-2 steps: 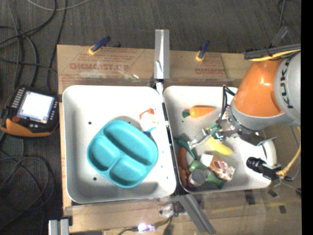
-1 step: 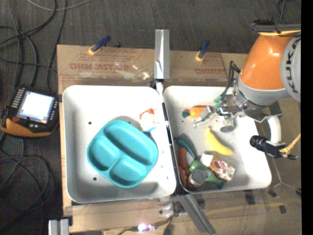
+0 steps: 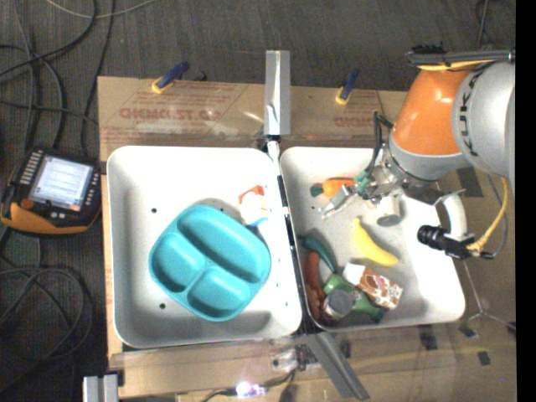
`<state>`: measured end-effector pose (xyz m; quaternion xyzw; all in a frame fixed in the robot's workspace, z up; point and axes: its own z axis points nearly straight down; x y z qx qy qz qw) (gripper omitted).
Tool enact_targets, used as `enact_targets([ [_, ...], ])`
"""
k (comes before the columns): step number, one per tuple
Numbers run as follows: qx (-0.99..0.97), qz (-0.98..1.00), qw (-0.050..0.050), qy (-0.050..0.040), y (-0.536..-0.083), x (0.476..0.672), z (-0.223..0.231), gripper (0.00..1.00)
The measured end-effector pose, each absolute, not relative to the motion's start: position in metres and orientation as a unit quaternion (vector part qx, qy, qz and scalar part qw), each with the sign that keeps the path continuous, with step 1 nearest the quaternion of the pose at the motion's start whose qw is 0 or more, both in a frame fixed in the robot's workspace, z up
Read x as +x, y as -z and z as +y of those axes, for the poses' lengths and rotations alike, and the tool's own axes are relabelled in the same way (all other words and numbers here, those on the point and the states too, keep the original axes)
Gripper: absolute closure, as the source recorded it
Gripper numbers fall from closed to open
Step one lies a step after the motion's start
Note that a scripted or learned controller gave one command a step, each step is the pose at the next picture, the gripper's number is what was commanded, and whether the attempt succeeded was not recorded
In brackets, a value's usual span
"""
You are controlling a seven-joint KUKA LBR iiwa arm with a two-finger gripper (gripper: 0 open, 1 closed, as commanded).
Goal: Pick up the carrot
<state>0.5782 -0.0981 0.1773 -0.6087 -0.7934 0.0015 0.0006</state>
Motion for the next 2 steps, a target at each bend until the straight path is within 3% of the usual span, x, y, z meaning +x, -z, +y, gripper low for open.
enact_targets([
  [1,-0.592,-0.806,-0.007,0.0020,-0.0902,0.6209,-0.1004,0.00],
  [2,-0.592,-0.806,-0.008,0.0025,-0.1000,0.6217,-0.1006,1.00],
])
